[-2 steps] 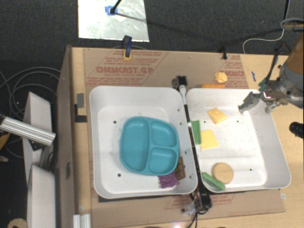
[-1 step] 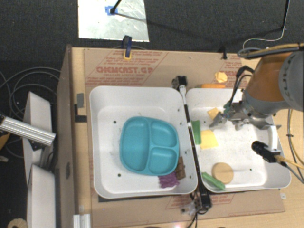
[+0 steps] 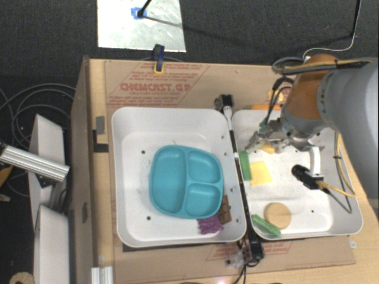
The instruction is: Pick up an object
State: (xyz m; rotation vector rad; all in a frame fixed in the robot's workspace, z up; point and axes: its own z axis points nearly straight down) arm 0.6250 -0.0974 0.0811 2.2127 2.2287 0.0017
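Gripper [image 3: 273, 139] hangs over the right bin [image 3: 343, 220] near its far wall, its state impossible to tell from this view; nearest the camera lie a tan disc [image 3: 278, 214] and green piece [image 3: 265, 225]; farther in, a yellow block [image 3: 259, 172]; the left bin [image 3: 127, 158] holds a teal divided plate [image 3: 185, 181].

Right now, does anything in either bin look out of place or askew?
Mostly minor things. In the left bin, the teal divided plate sits at a slant, with a purple item and a brown piece wedged at its lower edge. A green item lies against the right bin's front corner. No spill or damage shows.
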